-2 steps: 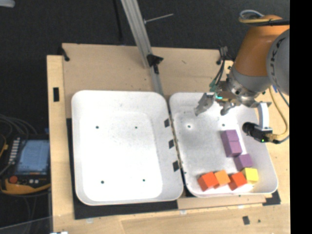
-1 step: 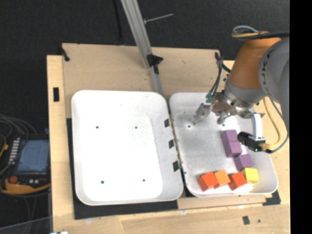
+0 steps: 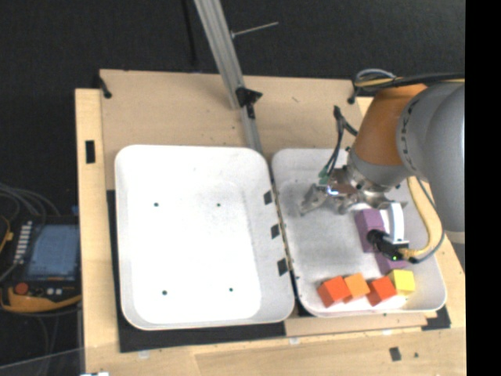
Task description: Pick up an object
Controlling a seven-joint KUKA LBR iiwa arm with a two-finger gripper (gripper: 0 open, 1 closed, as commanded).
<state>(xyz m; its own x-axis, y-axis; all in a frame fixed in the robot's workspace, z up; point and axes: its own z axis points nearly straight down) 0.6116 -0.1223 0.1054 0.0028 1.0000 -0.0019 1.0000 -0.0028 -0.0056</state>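
arm: grey, orange band (image 3: 383,135), reaching in from 3 o'clock over the right bin (image 3: 313,171).
gripper (image 3: 319,197): low over the bare upper half of the right bin, toward its 10 o'clock corner.
fingers: i read them as spread apart with nothing between them.
candidates: orange block (image 3: 336,291), lighter orange block (image 3: 358,285), red block (image 3: 382,290), yellow block (image 3: 403,280), in a row along the bin's 6 o'clock edge; purple block (image 3: 369,224) at 3 o'clock, partly under the wrist.
left bin (image 3: 192,233): at 9 o'clock of the right bin, on the same worktop (image 3: 156,100).
step in hand: i judge it as approach, no object reached yet.
how i'd do it well: travel toward 5 o'clock, centre over one block in the row, align across its flat faces, descend straight.
risk: blocks sit touching and close to the rim; a neighbour may get nudged.
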